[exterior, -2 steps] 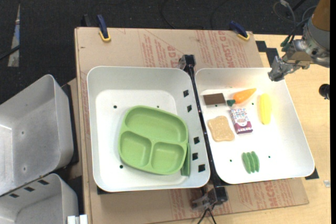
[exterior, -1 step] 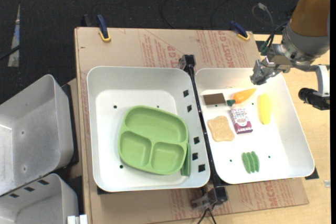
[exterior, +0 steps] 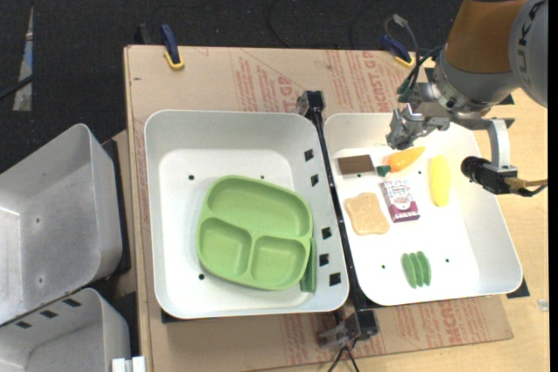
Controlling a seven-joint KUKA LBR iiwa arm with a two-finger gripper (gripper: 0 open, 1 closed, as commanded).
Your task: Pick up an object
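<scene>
Dark carpeted floor with loose cables surrounds a cardboard-topped bench (exterior: 235,74) bearing two shallow white bins. The left bin (exterior: 166,144) holds a green divided tray (exterior: 255,233) with three compartments, lying toward its near right corner. The right bin (exterior: 488,257) holds the loose items: a brown block (exterior: 354,164) at far left, an orange carrot-shaped piece (exterior: 405,158) beside it, a yellow oblong piece (exterior: 438,179) to the right, a small printed box (exterior: 399,199) in the middle, a slice of toast (exterior: 366,214) to its left, and a green pod-like piece (exterior: 416,268) at the near side. The gripper (exterior: 403,133) hangs over the far part of the right bin, just beyond the carrot-shaped piece; whether its tips are apart or together cannot be told, and nothing is seen between them. Judged stage: approach, before any grasp. The next move would call for a descent centred on one item, probably the carrot-shaped piece, without nudging the brown block next to it.
</scene>
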